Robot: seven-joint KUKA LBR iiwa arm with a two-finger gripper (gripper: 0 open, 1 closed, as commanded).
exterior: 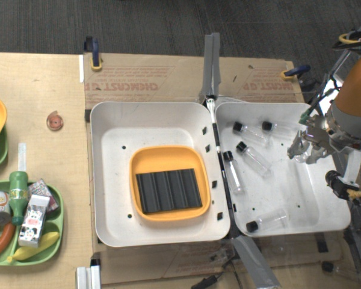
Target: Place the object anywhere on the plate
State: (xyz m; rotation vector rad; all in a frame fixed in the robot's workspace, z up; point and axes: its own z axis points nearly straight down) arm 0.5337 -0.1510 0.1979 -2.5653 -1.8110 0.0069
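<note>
Two shallow white bins sit side by side on the bench. The left bin holds an orange plate with a dark ribbed block lying flat across its middle. The right bin holds several clear vials with black caps: two near the top, one tilted near the centre, one long vial lying along the left wall, and one near the bottom edge. The gripper hangs over the right part of the right bin, near the arm's orange band. Whether the jaws are released or clenched cannot be told at this size, and no vial is visibly between them.

Likely faults from this position:
- A vial is smooth, round and transparent; it is judged prone to roll or slip out of the grasp during closing.
- The nearest vials lie well apart from the gripper, so an off-target descent would close on nothing.
- A vial released onto the ribbed block may roll toward the plate rim.
- The divider between the bins may catch a low carry.
</note>
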